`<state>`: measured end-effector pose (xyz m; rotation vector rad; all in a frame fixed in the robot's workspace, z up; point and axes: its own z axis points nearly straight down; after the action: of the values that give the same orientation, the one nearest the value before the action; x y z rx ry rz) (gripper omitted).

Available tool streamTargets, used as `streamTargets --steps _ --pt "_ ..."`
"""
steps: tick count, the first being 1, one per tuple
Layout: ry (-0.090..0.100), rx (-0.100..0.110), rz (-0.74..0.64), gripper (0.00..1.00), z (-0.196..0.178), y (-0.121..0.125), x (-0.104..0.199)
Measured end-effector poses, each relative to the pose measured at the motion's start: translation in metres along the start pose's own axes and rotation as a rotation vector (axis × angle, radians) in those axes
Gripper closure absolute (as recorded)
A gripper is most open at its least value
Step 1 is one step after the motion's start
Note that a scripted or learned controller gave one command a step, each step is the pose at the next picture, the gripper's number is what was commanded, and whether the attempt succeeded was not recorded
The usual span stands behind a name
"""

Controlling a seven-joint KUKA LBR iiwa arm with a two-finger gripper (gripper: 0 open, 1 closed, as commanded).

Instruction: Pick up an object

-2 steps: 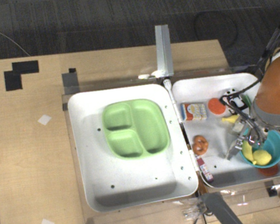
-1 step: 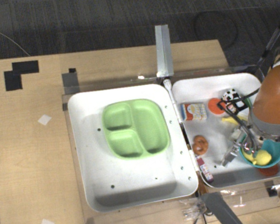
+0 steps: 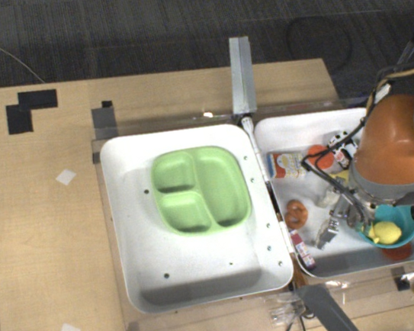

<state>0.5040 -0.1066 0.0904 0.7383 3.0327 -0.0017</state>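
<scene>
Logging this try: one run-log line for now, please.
arm: over right bin | gripper: low in bin, nothing seen held | nearby: orange object | left bin: green tray

A pale wooden desk (image 3: 42,247) against dark carpet.

The floor (image 3: 131,22) along the top is dark grey carpet with a fine ribbed weave. The desk top is light tan board, marked with black squares (image 3: 29,109) near its left corner and small pale tape patches (image 3: 65,176). A grey metal post (image 3: 241,75) stands at the back edge. Lighting is even and soft.
</scene>
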Motion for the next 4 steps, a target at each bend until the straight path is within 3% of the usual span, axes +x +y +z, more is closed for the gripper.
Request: streamTargets --steps 1,2,3,4 --pt "0.008 0.001 0.048 0.0 -0.009 -0.018 -0.076" --pt "0.006 -0.001 0.041 0.0 0.001 0.007 -0.021" --pt "0.009 0.0 0.064 0.0 0.005 0.04 -0.111" --pt "0.01 0.002 0.169 0.0 0.005 -0.001 -0.106"
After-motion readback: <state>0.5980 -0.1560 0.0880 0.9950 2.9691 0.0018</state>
